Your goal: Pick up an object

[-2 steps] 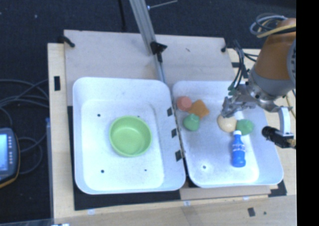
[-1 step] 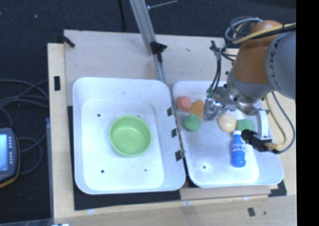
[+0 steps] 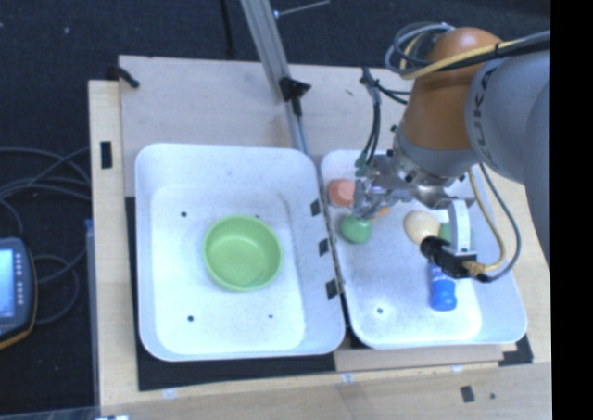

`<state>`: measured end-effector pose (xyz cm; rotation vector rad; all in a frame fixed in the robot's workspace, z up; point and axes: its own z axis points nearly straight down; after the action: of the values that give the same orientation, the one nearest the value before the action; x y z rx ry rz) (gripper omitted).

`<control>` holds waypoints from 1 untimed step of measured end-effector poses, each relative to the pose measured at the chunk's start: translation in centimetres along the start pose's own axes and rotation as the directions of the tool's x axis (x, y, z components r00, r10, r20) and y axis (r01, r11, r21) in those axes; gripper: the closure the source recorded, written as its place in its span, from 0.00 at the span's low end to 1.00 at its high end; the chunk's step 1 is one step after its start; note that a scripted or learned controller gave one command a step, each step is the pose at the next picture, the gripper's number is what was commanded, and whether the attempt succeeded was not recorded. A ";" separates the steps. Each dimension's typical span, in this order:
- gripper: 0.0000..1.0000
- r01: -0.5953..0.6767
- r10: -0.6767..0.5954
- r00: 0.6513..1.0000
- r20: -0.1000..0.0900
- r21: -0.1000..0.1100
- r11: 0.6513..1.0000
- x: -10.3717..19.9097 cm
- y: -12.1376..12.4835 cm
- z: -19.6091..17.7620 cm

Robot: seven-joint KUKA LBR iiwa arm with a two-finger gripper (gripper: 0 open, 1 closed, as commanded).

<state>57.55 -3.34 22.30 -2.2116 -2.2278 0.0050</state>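
The right bin holds several small things. A green round object lies near its left wall, with an orange-pink ball just above it. My gripper hangs over the bin's upper left, its tips right above the green object and beside the orange-pink ball. A pale yellow egg-shaped object lies right of the gripper. A blue object lies lower in the bin.
The left bin holds a green bowl near its middle. A slanted metal pole rises behind the bins. The arm's grey and orange body covers the right bin's upper part.
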 end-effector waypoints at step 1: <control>1.00 0.001 -0.001 1.000 0.000 0.000 1.000 5.5 0.0 -1.3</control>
<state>57.49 2.20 23.65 -2.2113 -2.2287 0.0052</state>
